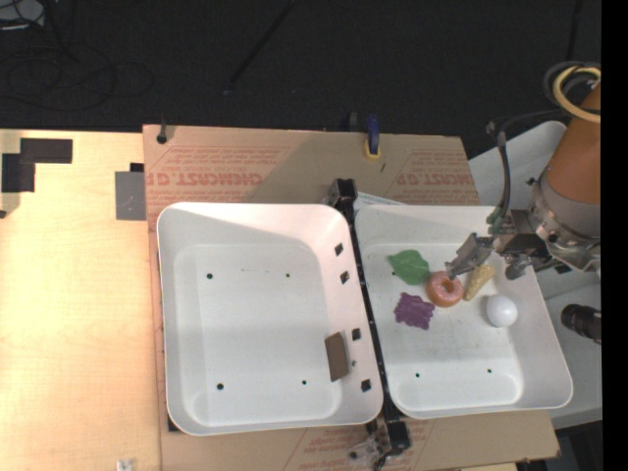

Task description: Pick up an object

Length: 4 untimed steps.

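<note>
- A pink ring-shaped object is lying in the right bin, toward its upper right part, and is being touched on its right by a pale yellow piece.
- The claw is being held just above and to the right of the ring; whether it is open or closed cannot be told, and nothing is being seen gripped.
- A green leaf-like item is lying just left of the ring, a purple item just below and to its left, and a white ball to its lower right.
- A small brown block is lying in the left bin, near its right wall.
- Both bins are being carried side by side on cardboard on the table.
</note>
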Motion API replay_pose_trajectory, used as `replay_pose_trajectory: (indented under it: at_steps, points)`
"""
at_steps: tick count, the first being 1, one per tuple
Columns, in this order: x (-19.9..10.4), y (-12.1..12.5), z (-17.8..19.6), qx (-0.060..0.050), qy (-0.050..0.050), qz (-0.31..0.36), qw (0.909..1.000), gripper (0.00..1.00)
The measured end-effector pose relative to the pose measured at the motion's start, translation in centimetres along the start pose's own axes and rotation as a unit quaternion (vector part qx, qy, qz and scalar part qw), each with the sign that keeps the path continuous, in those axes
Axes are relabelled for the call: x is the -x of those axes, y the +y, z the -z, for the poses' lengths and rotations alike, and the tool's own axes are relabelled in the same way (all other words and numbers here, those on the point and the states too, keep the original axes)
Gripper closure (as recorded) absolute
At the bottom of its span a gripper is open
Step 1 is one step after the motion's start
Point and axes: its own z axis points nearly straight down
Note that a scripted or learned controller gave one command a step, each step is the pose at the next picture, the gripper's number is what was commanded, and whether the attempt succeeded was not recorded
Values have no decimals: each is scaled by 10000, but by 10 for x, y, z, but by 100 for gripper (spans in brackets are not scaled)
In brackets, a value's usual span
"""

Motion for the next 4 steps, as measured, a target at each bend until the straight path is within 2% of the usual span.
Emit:
replay_pose_trajectory:
  at_steps: [1, 2, 3, 4]
  points:
    - [0, 0, 10, -11, 4, 2, 10000, 100]
    - [28, -50, -44, -44, 12, -20, 10000, 100]
    - [-29, -20, 66, 52, 0, 35, 10000, 100]
    - [9, -55, -16, -41, 7, -24, 10000, 100]
